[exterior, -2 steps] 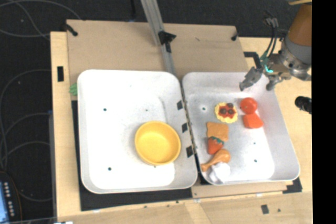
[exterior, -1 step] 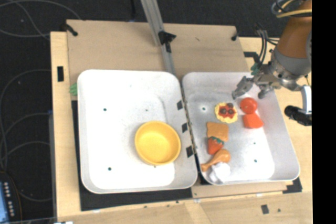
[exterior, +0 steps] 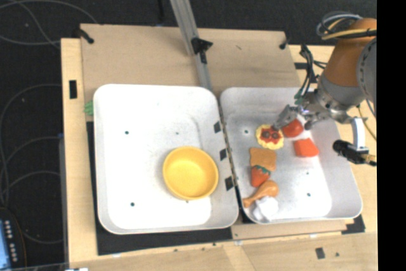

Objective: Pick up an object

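Observation:
My gripper [exterior: 295,121] hovers over the upper middle of the right bin [exterior: 339,200], with its fingers spread open. A small red round piece [exterior: 293,130] lies right under it, between the fingertips; I cannot tell whether they touch it. Just left of it sits a yellow disc with red toppings [exterior: 269,136]. An orange-red block [exterior: 306,148] lies below and to the right of the gripper.
Lower in the right bin lie a brown toast-like slab [exterior: 262,157], a red and green piece [exterior: 258,175], an orange drumstick [exterior: 263,190] and a white lump [exterior: 267,207]. A yellow bowl [exterior: 190,172] sits in the left bin [exterior: 127,111]. A metal pole [exterior: 181,3] rises behind the bins.

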{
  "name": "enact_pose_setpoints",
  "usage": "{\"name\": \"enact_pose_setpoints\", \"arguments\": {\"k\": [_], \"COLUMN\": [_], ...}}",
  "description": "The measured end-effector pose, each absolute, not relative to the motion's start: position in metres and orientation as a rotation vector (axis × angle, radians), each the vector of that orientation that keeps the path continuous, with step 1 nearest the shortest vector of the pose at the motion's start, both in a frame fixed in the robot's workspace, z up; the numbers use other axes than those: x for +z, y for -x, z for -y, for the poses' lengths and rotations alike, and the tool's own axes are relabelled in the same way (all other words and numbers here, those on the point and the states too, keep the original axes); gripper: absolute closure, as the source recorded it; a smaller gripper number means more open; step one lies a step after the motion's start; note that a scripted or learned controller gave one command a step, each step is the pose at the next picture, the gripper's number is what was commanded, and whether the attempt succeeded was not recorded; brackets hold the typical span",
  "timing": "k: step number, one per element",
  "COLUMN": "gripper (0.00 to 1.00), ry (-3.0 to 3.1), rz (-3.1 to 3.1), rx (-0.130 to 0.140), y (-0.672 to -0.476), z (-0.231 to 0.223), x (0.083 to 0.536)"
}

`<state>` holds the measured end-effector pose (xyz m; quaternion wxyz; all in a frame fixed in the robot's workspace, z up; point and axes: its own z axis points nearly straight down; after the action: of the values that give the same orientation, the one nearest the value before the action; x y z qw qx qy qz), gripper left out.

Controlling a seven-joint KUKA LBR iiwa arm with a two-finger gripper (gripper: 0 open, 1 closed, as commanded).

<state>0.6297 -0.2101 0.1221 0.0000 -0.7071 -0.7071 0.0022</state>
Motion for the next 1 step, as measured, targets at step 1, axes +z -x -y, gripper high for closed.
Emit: {"name": "enact_pose_setpoints", "arguments": {"k": [1], "gripper": [0.00], "ry": [2.227], "rz": [2.227], "rx": [-0.005], "y": [-0.6330], "z": [0.2121], "x": [0.1073]}}
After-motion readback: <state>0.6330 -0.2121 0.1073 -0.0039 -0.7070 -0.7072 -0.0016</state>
